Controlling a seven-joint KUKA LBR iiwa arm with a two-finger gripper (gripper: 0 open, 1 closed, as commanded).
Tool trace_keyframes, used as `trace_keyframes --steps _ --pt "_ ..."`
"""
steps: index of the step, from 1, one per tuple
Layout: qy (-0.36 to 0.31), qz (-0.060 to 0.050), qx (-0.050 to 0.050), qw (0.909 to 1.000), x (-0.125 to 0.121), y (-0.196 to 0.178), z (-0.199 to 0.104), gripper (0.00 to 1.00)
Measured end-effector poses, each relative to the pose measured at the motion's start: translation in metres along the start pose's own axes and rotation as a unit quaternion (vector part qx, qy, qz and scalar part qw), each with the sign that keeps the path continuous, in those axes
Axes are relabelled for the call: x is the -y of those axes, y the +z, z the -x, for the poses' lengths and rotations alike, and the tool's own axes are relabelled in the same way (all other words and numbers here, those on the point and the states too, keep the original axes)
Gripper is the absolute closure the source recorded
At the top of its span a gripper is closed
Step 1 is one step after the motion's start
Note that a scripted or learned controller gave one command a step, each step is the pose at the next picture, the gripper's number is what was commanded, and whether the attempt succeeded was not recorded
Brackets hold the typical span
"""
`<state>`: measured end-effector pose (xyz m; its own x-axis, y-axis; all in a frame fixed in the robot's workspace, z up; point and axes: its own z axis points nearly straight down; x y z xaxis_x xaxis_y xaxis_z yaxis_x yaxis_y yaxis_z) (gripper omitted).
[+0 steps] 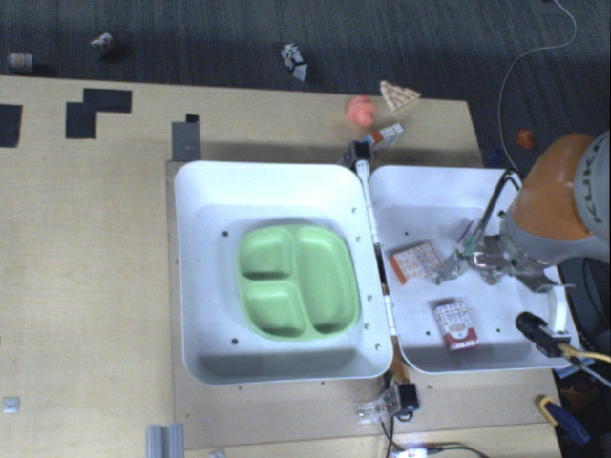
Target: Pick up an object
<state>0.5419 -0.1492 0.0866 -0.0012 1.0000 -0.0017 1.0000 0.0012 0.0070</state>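
In the right bin (420, 194) lie two small printed packets: an orange-and-white one (414, 260) near the bin's left wall and a red-and-white one (454, 323) toward the front. My gripper (460, 259) hangs low over the bin's middle, just right of the orange-and-white packet and above the red-and-white one. Its metal fingers point left and nothing shows between them. The arm's orange band (558, 198) rises at the right.
The left bin (205, 208) holds a green sectioned tray (296, 280). Behind the bins on the bench lie a pink ball (361, 111), a wedge-shaped toy (399, 95) and a small tube (385, 136). Loose cables run along the right edge.
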Motion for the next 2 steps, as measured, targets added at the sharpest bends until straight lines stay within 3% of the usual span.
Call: trace_keyframes --steps 1,2 --pt "0.0 0.003 0.001 1.0 0.053 -0.001 -0.043 0.0" --pt "0.0 0.004 0.001 1.0 0.051 -0.012 -0.043 1.0"
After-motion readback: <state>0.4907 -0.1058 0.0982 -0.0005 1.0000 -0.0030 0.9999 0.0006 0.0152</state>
